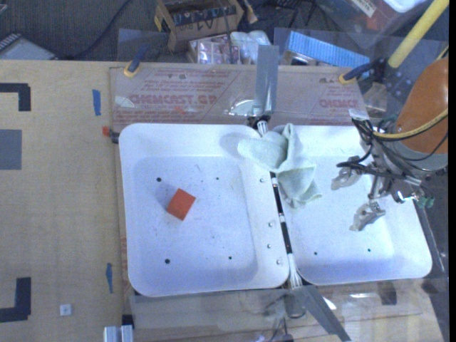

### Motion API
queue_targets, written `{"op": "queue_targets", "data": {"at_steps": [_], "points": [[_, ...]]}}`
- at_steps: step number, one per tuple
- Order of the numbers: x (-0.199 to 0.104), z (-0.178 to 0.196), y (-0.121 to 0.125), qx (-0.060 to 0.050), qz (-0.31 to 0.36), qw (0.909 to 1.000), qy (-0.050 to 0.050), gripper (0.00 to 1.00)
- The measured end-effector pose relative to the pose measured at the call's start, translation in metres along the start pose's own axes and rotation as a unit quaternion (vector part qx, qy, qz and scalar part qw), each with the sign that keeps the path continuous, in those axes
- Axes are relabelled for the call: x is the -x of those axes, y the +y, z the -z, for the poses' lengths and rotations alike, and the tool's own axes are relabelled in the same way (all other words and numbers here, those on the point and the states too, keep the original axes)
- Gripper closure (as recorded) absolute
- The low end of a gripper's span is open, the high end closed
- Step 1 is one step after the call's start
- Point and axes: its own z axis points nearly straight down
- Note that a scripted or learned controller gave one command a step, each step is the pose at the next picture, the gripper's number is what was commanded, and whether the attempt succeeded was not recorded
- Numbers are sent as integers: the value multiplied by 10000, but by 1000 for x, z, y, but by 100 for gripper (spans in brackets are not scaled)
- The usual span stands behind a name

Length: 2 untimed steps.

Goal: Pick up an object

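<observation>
Cube (181,204), orange, lying alone left of centre in left bin (142,266), well apart from walls. Cloth (288,164) draped over the ridge between bins, spilling into right bin (399,262). Hand (354,201) above right bin, fingers spread, gripping nothing. Could snag cloth when crossing over, or nudge cube aside on a skewed descent. Plenty of open floor round cube; ridge and cloth crowd the crossing.

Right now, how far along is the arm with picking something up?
Nothing looks picked yet. The orange block lies in the left bin, and the pale cloth drapes over the divider between the bins. In hand: the gripper hangs open over the right bin, holding nothing. Left: descend, grasp, lift.
</observation>
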Motion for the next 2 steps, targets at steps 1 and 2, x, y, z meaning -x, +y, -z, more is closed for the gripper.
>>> {"op": "queue_targets", "data": {"at_steps": [1,2], "points": [[-25,20,20,2,1409,9900,3,0],[-23,31,19,-7,1389,9903,-37,100]]}}
